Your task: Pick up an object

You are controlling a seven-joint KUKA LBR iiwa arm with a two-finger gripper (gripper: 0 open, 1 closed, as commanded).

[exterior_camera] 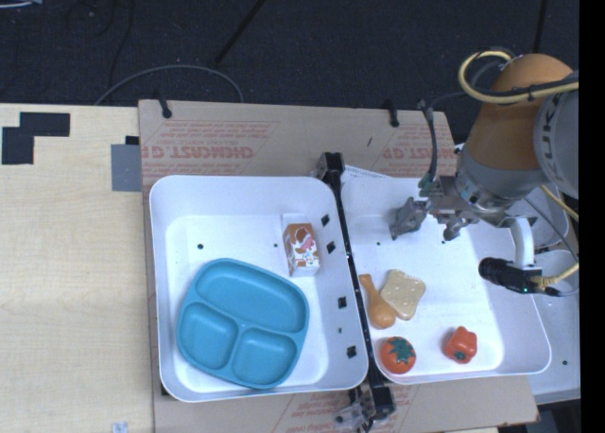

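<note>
Hand: hand [408, 220] hangs over the right bin [529, 355], upper part; nothing seen between its tips; apart or together cannot be told.
Nearest object: bread slice [403, 293], at 6 o'clock from the hand, touching the orange piece [376, 303].
Further: tomato [397, 354], red pepper [460, 344], near the front wall.
Advice: you should descend on the bread's centre, keeping off its neighbour.
Left bin [170, 233]: blue tray [243, 322], small carton [302, 248].

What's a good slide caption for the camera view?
Claw hovers over the right bin above toy foods; blue tray sits in the left bin.
</note>
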